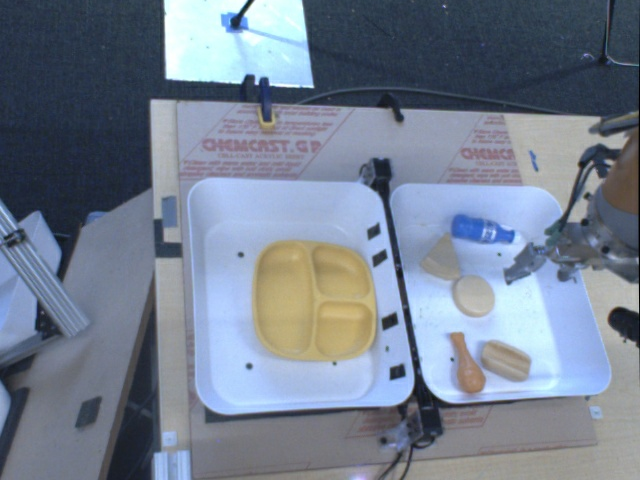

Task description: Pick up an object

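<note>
The right bin (575,368) holds several small objects. A blue bottle (483,230) lies on its side near the far wall, and a tan wedge (441,258) lies just left of it. Toward the front are a pale round disc (474,295), a brown drumstick-shaped piece (466,362) and a tan loaf-shaped block (506,360). My gripper (542,271) hangs over the right side of this bin, right of the disc and below the bottle. It is open, and nothing is between its fingers.
The left bin (220,268) holds a yellow divided plate (315,299). A black clipped divider (388,278) runs between the two bins. Cables (580,183) hang by the arm at the far right. A clamp (265,103) sits at the bench's back edge.
</note>
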`<state>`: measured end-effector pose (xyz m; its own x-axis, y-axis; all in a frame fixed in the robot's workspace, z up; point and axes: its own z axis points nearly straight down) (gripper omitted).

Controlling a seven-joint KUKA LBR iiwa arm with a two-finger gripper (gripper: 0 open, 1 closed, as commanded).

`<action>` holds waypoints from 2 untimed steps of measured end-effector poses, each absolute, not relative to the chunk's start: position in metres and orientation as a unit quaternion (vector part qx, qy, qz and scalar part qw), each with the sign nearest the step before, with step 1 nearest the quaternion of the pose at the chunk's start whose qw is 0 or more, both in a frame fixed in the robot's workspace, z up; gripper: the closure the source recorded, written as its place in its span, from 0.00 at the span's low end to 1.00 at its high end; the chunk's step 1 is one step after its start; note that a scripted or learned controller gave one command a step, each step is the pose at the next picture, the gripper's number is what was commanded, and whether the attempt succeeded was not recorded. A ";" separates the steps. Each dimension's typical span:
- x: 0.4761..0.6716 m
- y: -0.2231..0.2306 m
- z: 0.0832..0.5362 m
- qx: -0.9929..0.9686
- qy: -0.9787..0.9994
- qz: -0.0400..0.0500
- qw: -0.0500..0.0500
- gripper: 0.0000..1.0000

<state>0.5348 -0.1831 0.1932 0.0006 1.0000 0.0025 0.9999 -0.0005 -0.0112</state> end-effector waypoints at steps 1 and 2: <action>0.538 -0.183 0.200 -0.706 -0.708 0.000 -0.001 0.00; 0.539 -0.187 0.139 -0.707 -0.708 0.000 0.001 0.00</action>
<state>0.5392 -0.1870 0.1386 -0.0014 1.0000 0.0005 1.0000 0.0014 -0.0018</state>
